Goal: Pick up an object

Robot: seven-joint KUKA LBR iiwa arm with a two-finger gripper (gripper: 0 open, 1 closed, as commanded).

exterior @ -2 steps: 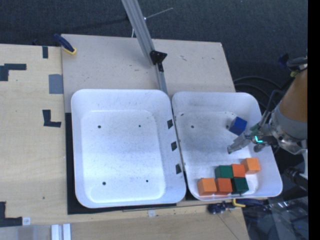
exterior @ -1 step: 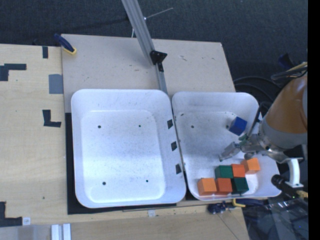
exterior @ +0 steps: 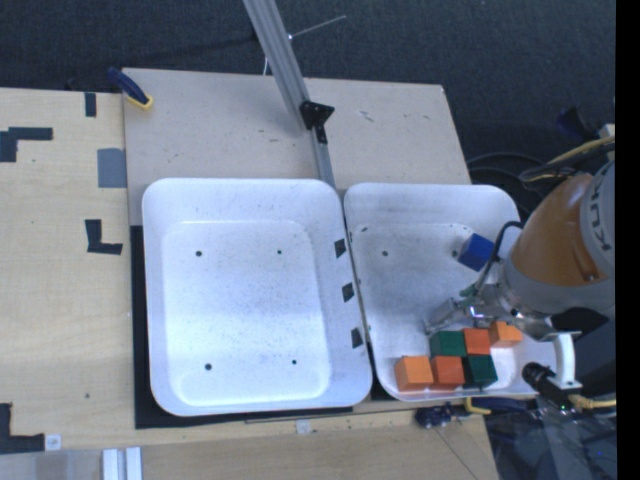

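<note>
Arm enters from the right of the frame, orange band over the right bin point(exterior: 420, 208). End effector point(exterior: 462, 313) sits low in that bin's lower right, just above a cluster of blocks: orange block point(exterior: 413, 371), green block point(exterior: 447, 343), dark green block point(exterior: 481, 369). Cannot tell whether it is spread or closed. Blue block point(exterior: 476, 250) lies apart, toward the bin's upper right. Left bin point(exterior: 160, 208) sits beside it on the desk point(exterior: 60, 268).
</note>
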